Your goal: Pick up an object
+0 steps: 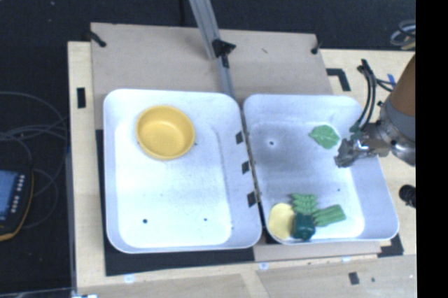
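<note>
While I hover the gripper at the right bin's 3 o'clock | claw state: cannot tell | green leaf just beside, 11 o'clock of it, likeliest pick | yellow bowl in left bin, out of reach

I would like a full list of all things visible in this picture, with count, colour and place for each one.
bins: 2, white, side by side on the bench
bowl: 1, yellow, upper left part of the left bin
leaf-shaped piece: 1, light green, upper part of the right bin
yellow round object: 1, yellow, near edge of the right bin
green objects: a small cluster, light and dark green, beside the yellow round object; exact count unclear
metal pole: 1, grey, rising behind the bins
gripper: 1, grey, over the right bin, right of the leaf-shaped piece
</note>
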`<state>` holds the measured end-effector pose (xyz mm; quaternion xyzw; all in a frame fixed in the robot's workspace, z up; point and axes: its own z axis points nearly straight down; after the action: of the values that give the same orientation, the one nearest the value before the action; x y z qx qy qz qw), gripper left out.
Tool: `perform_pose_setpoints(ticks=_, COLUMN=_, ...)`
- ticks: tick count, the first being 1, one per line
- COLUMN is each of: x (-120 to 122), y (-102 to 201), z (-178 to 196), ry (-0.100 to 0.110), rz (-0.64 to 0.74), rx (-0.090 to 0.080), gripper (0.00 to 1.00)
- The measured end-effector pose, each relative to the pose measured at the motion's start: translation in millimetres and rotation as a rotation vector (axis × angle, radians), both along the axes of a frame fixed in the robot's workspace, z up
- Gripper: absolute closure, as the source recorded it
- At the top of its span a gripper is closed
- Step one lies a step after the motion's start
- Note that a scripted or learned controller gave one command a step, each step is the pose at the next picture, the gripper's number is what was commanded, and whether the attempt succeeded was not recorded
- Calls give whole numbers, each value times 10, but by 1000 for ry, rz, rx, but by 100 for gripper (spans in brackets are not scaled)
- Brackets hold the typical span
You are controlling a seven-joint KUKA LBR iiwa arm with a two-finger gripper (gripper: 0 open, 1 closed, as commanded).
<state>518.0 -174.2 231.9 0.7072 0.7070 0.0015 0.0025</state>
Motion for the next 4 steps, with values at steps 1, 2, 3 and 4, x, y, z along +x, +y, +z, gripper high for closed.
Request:
perform_pose_setpoints(ticks=1, x=4, y=-3, z=68, ry=4, rz=1, rx=2, gripper=100)
perform_pose_setpoints(ticks=2, x=-53, y=440, z=129, ry=4, rz=3, rx=2, gripper=100)
perform_pose_setpoints(ticks=3, x=9, y=916, z=179, ry=5, rz=5, rx=2, gripper=100)
perform_pose_setpoints(ticks=4, x=-26, y=1334, z=172, ry=5, rz=4, rx=2, gripper=100)
